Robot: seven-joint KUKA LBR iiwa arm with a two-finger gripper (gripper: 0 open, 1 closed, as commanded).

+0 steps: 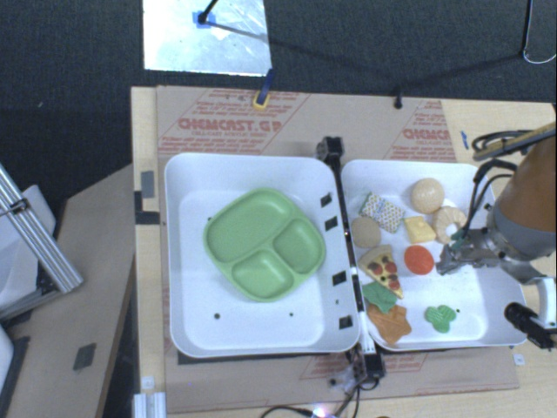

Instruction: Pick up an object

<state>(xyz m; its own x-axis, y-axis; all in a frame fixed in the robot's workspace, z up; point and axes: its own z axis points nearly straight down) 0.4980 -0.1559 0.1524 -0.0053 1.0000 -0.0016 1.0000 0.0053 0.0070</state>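
The right bin holds several toy foods: a beige ball, a yellow cheese wedge, a red tomato, a pizza slice, a brown potato, a patterned cracker, green broccoli, a green leaf and an orange piece. My gripper hangs low over the right bin, just right of the tomato and below a pale shell-shaped piece. Nothing shows between its fingers.
The left bin bears a green divided plate. A black divider with clips runs between the bins. The arm's body covers the right bin's right side. A silver sheet lies beyond the bench.
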